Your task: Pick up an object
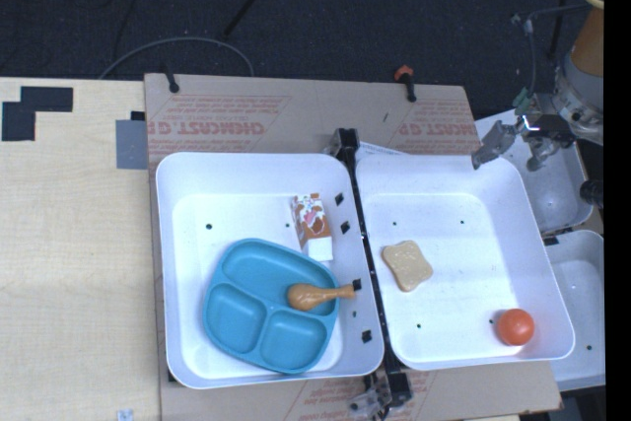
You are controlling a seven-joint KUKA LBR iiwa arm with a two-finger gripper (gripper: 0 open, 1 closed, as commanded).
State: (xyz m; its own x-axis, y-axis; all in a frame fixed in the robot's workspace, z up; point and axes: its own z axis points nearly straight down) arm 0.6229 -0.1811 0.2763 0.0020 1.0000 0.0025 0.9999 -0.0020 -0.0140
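My gripper (515, 151) hangs open over the far right corner of the right bin (463, 212), with nothing between its fingers. In the right bin a tan slice of toast (406, 265) lies near the left middle. A red-orange ball (514, 326) sits in that bin's near right corner. The left bin (187, 212) holds a blue divided plate (258, 320) with a brown drumstick-shaped piece (317, 294) resting across its right rim. A small printed packet (312, 218) lies just beyond the plate.
A black divider (360, 242) with clips runs between the two bins. Both bins rest on a cardboard sheet (296, 118). A light wooden bench top (69, 242) spreads to the left. Another white tray (582, 291) lies beyond the right bin.
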